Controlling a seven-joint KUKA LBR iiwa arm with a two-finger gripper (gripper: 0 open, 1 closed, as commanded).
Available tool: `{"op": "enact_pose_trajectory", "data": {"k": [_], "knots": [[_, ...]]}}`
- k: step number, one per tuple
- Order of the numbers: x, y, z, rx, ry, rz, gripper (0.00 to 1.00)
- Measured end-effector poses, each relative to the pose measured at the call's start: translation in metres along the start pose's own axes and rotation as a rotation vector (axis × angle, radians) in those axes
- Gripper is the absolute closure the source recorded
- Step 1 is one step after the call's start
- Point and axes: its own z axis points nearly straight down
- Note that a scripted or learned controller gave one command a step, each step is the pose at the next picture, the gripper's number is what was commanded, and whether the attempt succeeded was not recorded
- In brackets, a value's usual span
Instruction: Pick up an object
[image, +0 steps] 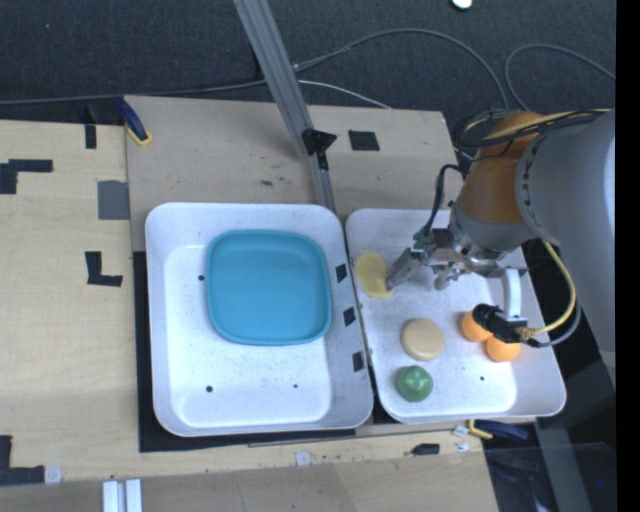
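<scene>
I see the fingers (425, 268) spread apart above the right bin (530, 395), nothing between them. The pale yellow piece (372, 274) lies at their 9 o'clock, against the bin's left wall. It looks light, smooth, perhaps slippery; I'd grip across its narrow middle.

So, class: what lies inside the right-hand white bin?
Inside the right bin: a pale yellow piece by its left wall, a beige round, a green ball and two orange pieces. The gripper and arm cover the bin's upper right.

Single fixed camera overhead, slanted down on both bins (160, 300).
</scene>
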Motion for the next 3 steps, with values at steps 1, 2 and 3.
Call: {"op": "enact_pose_trajectory", "data": {"k": [1,2,3], "knots": [[0.0,0.001,-0.013,-0.005,-0.001,-0.001,1.0],[-0.001,0.006,-0.056,-0.009,-0.001,0.0,1.0],[0.003,0.003,-0.117,-0.011,-0.001,0.0,1.0]]}}
